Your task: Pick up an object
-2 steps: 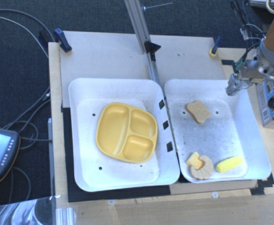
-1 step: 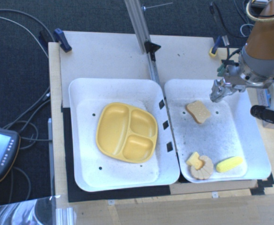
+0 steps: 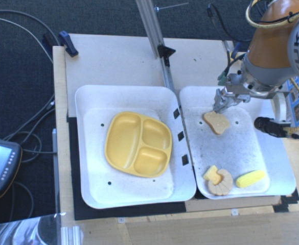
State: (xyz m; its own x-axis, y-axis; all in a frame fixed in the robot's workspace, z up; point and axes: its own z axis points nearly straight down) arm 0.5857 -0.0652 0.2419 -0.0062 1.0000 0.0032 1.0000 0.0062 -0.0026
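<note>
So right now I've got the grey arm with the orange band reaching in from the right, and its two-finger gripper (image 3: pixel 222 104) sits low over the right-hand shallow white bin (image 3: pixel 241 149), just above the tan, toast-shaped slice of toy bread (image 3: pixel 216 122). From this angle I honestly cannot tell how the fingers stand, or whether they touch the bread. That slice lies in the upper part of the bin. Near the front edge sit a small yellow and tan toy food piece (image 3: pixel 218 179) and a yellow toy corn cob (image 3: pixel 250 177) beside it. The left white bin (image 3: pixel 90 152) holds a yellow divided plastic plate (image 3: pixel 138 144).
</note>
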